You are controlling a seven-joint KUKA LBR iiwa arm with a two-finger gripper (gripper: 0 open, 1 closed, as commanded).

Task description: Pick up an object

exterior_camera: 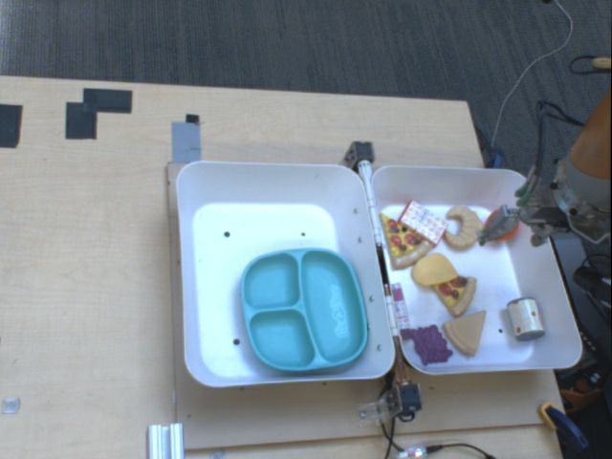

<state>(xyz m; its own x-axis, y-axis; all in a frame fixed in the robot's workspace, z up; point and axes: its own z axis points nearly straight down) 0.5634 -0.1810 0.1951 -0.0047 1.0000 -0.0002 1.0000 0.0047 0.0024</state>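
At the far right edge of the right bin (564, 299), the gripper (524, 220) hovers near a red-orange toy (498, 224), seemingly lining up a grasp; its closure I cannot tell.

My arm (595, 156) shows at the right edge as a rounded orange band above a pale grey wrist section. Below that grey ring sits darker grey metal hardware, boxy and angular, with thin dark struts and a slim dark cable beside it. My claw (504, 222) ends in dark parts with an orange-red tip; finer detail is too blurred to tell.
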